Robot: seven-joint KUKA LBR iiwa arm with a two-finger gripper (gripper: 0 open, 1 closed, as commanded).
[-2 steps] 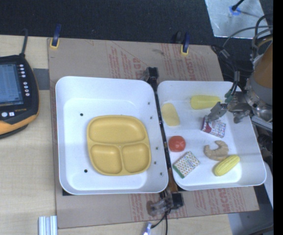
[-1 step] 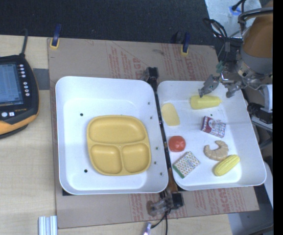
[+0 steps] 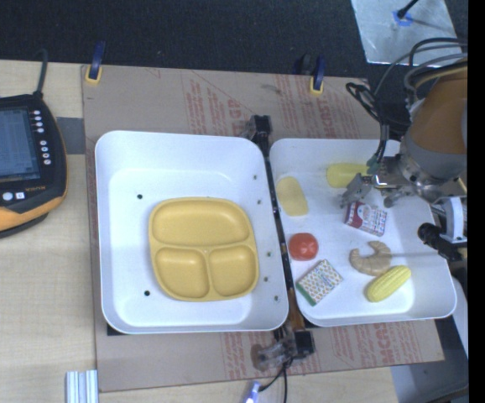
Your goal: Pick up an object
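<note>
The small red-and-white printed carton (image 3: 367, 217) is lying in the right white bin (image 3: 423, 309), toward its far right part, with the grey two-finger gripper (image 3: 362, 193) sitting right at its far edge; whether the claw is clenched or released cannot be told. A yellow rounded block (image 3: 343, 175) is lying near the bin's far edge, a pale yellow oval piece (image 3: 292, 196) along its left wall. A red tomato (image 3: 303, 246), green-checked packet (image 3: 319, 281), tan croissant (image 3: 370, 259) and yellow corn cob (image 3: 388, 283) are lying toward the near edge. The left white bin (image 3: 121, 225) is carrying a yellow three-compartment tray (image 3: 202, 248).
</note>
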